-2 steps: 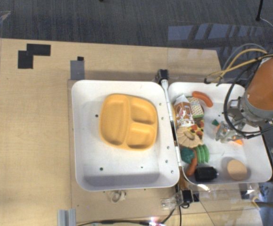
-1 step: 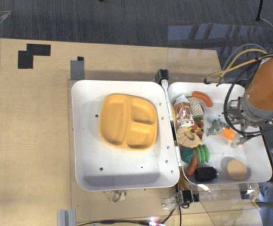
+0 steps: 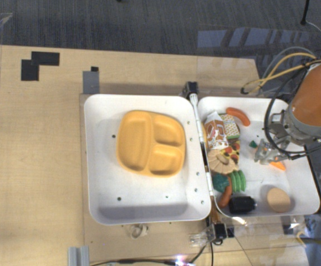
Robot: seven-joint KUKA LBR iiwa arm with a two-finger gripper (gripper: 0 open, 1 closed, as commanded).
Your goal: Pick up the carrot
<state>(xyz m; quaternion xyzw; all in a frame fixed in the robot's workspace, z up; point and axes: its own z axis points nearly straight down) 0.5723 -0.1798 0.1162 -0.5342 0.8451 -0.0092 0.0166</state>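
Far left: bare wooden table, then the left bin with a yellow divided plate lying flat in it, well apart from anything that matters here.

Across the divider, in the right bin: a crowded strip of toy food along its left wall, with a printed carton near the top, a red sausage just beside it, a green ribbed piece lower down and a black lump at the bottom. None of it touching the target.

Further right, in the open middle of that bin: the hand, low over the floor. Spread or pressed together: impossible to tell from this slant, and nothing seen pinched in it.

Just beside the hand, toward the lower right in view: the carrot, a small orange sliver lying flat on the bin floor, partly covered by the hand's metalwork. Long axis seemingly running left to right, right end a little lower. Judged from this: only a short shift down-right needed to centre over it, with the closing direction set across that axis.

Below the carrot, apart from it: a tan rounded piece. Farthest right: the arm, orange band uppermost.
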